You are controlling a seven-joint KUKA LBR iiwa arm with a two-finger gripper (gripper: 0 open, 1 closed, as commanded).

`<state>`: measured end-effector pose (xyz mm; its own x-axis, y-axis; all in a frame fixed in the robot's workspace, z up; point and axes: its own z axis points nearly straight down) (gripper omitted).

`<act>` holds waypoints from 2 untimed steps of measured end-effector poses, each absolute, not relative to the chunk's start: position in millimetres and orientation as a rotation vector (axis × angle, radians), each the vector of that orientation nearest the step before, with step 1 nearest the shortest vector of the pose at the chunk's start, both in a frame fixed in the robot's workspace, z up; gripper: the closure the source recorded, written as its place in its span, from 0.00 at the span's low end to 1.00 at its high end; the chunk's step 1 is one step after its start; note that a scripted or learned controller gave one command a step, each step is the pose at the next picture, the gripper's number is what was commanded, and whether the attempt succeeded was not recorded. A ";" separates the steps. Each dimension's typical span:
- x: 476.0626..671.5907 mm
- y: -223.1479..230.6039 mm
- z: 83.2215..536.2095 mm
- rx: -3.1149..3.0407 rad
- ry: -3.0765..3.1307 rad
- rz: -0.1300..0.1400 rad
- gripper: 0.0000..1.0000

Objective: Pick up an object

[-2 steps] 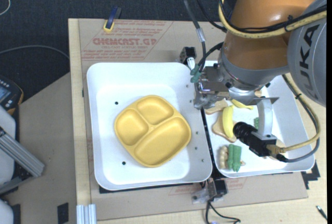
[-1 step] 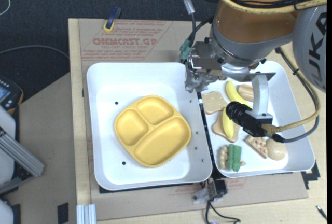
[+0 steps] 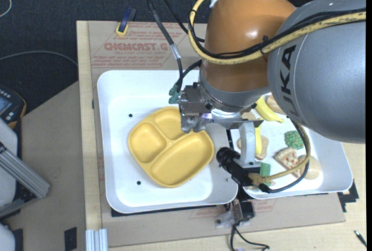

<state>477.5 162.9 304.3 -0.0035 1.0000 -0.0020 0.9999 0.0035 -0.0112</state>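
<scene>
the gripper (image 3: 195, 119), its grip state impossible to tell, hangs at mid-frame over the yellow divided tray (image 3: 170, 146) in the left bin (image 3: 110, 128), seemingly approaching; next likely a descent onto its rim.

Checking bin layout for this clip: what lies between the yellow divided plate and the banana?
In the camera view, the arm's wrist and gripper sit between the yellow divided plate and the banana.

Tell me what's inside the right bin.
The right bin holds a banana, a green piece and a tan patterned item. The arm covers the bin's upper and left parts, so anything there is hidden.
</scene>
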 end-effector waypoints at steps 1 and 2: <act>480.3 120.3 400.9 -2.230 -2.222 -0.015 1.00; 479.9 123.3 405.7 -2.222 -2.225 -0.004 1.00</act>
